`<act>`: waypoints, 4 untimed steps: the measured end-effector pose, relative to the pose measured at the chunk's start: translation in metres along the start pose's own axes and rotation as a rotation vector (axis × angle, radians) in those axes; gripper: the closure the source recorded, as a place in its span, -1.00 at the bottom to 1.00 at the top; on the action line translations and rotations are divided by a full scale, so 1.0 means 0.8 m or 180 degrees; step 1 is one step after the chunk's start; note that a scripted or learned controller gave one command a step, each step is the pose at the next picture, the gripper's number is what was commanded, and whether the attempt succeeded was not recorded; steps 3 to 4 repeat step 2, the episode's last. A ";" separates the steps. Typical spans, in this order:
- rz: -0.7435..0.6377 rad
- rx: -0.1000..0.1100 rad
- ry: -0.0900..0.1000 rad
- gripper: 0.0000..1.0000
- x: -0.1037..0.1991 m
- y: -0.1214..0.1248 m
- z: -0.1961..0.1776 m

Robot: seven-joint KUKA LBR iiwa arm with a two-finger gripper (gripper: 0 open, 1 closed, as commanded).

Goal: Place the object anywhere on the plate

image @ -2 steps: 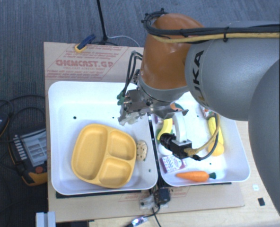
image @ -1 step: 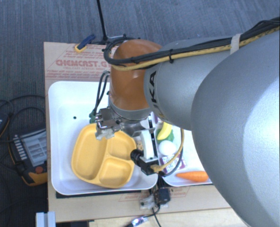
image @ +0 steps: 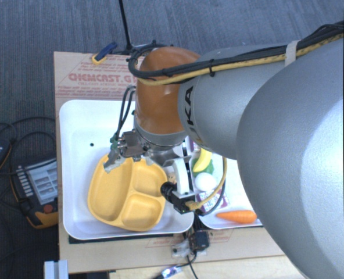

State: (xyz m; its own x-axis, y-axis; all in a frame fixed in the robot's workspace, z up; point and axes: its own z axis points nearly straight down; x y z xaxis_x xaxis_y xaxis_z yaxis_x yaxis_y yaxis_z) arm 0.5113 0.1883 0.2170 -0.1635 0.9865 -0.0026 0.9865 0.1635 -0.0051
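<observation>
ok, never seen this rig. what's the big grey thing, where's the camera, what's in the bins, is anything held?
The big grey shape is a robot arm with an orange band above its wrist, reaching in from the right. One fixed camera looks down at a slant on two shallow white bins. The left bin holds a yellow plate with compartments. The right bin, mostly hidden by the arm, holds a carrot, a white egg-like ball and something yellow-green. The pincer sits over the plate's upper edge; I can't tell whether it holds anything.
</observation>
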 end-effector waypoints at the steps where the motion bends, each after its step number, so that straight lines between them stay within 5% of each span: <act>1: -0.0008 0.0008 -0.0006 1.00 0.000 0.000 -0.010; 2: -0.0006 0.0011 -0.0007 -1.00 0.000 0.000 -0.010; 4: -0.0006 0.0011 -0.0007 -1.00 0.000 0.000 -0.010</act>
